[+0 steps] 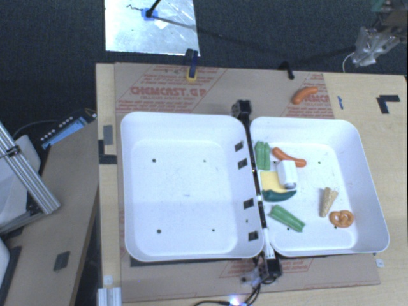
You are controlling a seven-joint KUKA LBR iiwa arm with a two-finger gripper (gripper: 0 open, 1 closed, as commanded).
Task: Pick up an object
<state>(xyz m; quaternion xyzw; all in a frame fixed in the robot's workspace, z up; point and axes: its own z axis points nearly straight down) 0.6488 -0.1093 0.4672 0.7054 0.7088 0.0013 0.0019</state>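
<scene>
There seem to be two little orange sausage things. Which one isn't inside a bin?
The orange sausage lying on the cardboard behind the right bin. The other sausage lies inside that bin, beside a green piece.

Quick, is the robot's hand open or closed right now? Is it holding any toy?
Hand: up at the far right corner, away from the bins; whether it is open or closed cannot be told, and no toy shows in it.

A dark blue-grey carpeted floor is seen around the pale wooden bench. At eleven o'clock, a shiny silver sheet is laid flat. At nine o'clock, an aluminium frame rail is glimpsed.
</scene>
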